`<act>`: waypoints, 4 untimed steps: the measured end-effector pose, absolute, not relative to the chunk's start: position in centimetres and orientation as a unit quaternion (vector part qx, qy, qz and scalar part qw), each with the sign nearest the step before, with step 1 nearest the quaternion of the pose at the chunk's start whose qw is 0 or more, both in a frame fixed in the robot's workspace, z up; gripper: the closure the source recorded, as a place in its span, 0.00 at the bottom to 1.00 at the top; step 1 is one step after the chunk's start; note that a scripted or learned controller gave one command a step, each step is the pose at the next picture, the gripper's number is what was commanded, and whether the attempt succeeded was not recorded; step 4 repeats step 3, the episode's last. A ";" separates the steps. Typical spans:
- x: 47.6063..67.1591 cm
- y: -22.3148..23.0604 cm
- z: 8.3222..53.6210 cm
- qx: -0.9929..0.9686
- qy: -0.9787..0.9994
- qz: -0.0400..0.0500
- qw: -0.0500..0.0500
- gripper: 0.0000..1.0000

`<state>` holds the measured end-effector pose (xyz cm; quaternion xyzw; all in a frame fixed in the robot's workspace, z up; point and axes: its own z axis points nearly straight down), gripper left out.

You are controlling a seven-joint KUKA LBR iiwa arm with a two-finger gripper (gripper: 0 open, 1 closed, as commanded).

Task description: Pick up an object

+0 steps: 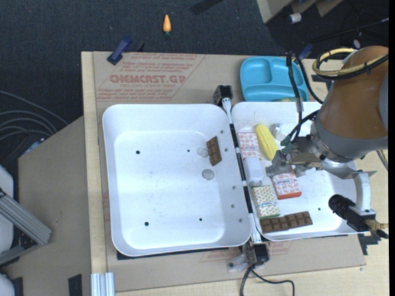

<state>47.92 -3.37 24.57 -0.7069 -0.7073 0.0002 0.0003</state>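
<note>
My bench (154, 79) is the biggest thing here, a brown board printed with red lettering, set on dark carpet. On it sit the two shallow white bins side by side. The left bin (123, 165) holds a brown chocolate-bar piece (213, 150) near its right wall and two small pale round things (208, 174) just beside and below that piece. The right bin (333, 227) is the crowded one, and my arm (358, 103), grey with its wide orange band, reaches in over it from the right and hides much of its far side.

Behind the right bin lies a blue divided tray (265, 79), partly crossed by my cables.

In the right bin, largest first: a long brown chocolate bar (286, 222) lies along the near wall; a white packet with red print (248, 145) lies against the left wall; a yellow corn cob (266, 140) rests just beside it; a green-speckled packet (266, 200) sits above the chocolate bar; a small red-and-white box (287, 185) lies just right of that.

My claw (285, 160) hangs low over the bin's middle, just above the red-and-white box and just below the corn cob. Whether my claw is released or clenched, I cannot tell; the dark metal there blurs together.

Out on the carpet beyond the bench lie a blue clip (119, 51) and a tiny orange carrot-shaped thing (166, 23).
</note>
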 end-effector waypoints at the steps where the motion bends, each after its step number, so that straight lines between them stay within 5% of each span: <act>1: 52.1 -5.3 24.7 -0.707 -0.707 0.000 -0.001 1.00; 2: 53.3 1.9 23.4 -0.707 -0.708 0.000 0.000 1.00; 3: 57.8 2.4 23.0 -0.707 -0.708 0.000 0.000 1.00; 4: 57.8 2.4 23.0 -0.707 -0.708 0.000 0.000 1.00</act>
